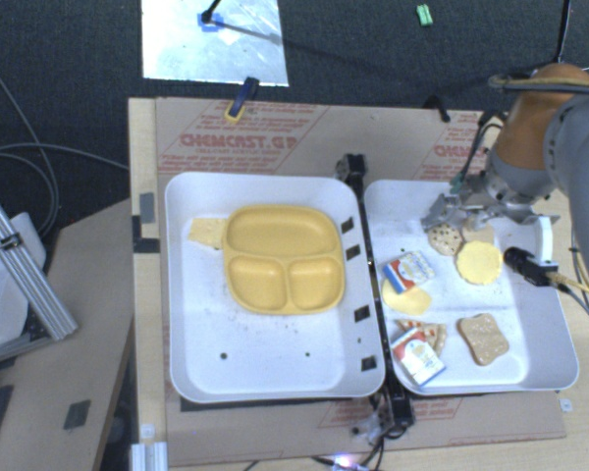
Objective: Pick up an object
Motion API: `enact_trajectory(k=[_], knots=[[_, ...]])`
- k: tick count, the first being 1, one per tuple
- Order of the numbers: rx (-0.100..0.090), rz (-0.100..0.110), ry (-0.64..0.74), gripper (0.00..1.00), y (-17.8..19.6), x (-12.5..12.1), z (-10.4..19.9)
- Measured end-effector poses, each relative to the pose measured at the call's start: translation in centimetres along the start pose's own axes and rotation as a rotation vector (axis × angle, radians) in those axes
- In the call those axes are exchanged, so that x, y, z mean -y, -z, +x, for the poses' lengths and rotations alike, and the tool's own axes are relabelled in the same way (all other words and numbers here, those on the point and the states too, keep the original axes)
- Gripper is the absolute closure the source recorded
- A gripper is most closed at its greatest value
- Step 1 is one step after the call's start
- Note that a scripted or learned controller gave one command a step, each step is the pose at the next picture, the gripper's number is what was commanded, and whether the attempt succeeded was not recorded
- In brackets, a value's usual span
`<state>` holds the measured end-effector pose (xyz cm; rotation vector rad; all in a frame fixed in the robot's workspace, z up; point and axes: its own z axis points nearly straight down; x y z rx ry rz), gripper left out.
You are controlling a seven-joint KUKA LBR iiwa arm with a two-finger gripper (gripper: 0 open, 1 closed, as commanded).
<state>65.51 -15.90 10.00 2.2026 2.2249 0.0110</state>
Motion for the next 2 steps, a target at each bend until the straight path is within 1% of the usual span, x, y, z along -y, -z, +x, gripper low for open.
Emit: enact_trajectory(k=[1,2], knots=[[-0.003,0.008,-0.002,0.00,-1.5,-1.5,3.1],[-0.002,0.013,-0.010,0.00,-1.5,1.7,1.1]])
